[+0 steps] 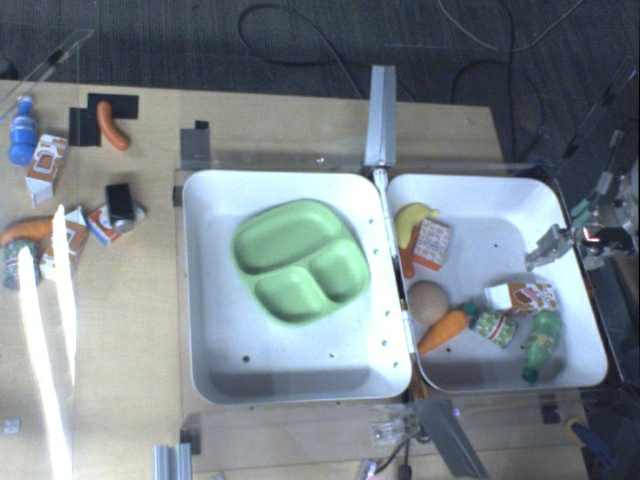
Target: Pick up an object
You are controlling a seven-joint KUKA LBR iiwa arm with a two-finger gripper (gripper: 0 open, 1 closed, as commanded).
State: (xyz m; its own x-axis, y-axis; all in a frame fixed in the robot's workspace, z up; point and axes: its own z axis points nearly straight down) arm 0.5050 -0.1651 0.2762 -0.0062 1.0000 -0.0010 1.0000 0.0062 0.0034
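Right bin (470, 193) is the landmark. Gripper (549, 245) sits at its right rim, up over the bare floor patch, nothing between the fingers; open or closed, can't tell at this size, too blurry.

Likely target, my guess: small carton with white cap (522, 295), lying on its side in the bin's lower right part, closest item to the gripper. Probably light, thin card walls, dents if squeezed hard. Best hold looks like across the short flat sides, mid-body, not on the cap.

Crowding: green bottle (539, 345) just below the carton near the bin's bottom right corner, round and likely slick, would roll. Small dark green item (493, 326) touching or almost touching the carton's left end, can't tell what it is. Carrot (443, 331) leans toward the bin's lower left, next to an egg-like brown ball (428, 301). Banana (411, 218) and an orange-white box (431, 244) sit at the bin's left wall, well apart from the gripper.

Risk: fingers coming down on the carton could clip the bottle or the green item. The bin's right wall is close too, little side room.

Left of the right bin: second bin holding a green divided plate (300, 260).
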